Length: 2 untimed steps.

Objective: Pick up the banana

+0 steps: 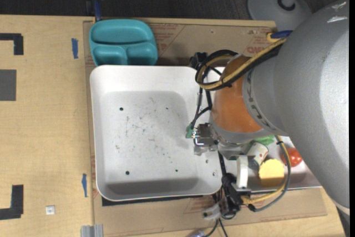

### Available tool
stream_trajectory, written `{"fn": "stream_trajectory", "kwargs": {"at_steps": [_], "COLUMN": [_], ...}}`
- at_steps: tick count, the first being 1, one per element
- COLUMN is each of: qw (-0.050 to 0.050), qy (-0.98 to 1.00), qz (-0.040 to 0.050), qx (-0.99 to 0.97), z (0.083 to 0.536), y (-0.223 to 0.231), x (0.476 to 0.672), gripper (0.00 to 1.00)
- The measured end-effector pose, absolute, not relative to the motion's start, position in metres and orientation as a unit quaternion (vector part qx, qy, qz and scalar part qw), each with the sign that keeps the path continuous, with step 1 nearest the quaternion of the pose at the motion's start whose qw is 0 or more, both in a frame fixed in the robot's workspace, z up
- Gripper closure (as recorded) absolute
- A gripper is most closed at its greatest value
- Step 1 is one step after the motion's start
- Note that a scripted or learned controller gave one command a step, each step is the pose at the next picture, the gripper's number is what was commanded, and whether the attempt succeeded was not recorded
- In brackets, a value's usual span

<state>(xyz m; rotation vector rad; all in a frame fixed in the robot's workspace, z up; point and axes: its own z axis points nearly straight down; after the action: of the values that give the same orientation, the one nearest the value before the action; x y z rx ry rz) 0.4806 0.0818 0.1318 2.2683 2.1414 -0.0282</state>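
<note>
The brown cardboard-covered bench (44, 119) spanned the view. The smooth grey arm (310, 91), round and bulky, came in from 3 o'clock, its orange band (233, 102) looped with black and yellow cables. The left bin (105, 119), shallow white plastic with rounded corners, sat at the centre, its floor flecked with dark scuffs. At the bin's 12 o'clock edge lay a glossy teal tray (123, 41) with moulded compartments. The right bin (302, 177) showed as a pale strip at 4 o'clock under the arm. There a blunt yellow piece, apparently the banana (272, 170), lay partly covered, a small red object (294, 158) just beside it at 2 o'clock. The claw (213, 144) pointed down by the bins' shared edge; spread or closed, I could not tell.
</note>
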Motion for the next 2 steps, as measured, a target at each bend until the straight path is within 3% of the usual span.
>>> {"fn": "stream_trajectory", "kwargs": {"at_steps": [2], "qw": [0.010], "qy": [0.705], "qz": [-0.0108], "qx": [0.709], "z": [0.1316], "y": [0.0806], "x": [0.4800], "gripper": [1.00]}}
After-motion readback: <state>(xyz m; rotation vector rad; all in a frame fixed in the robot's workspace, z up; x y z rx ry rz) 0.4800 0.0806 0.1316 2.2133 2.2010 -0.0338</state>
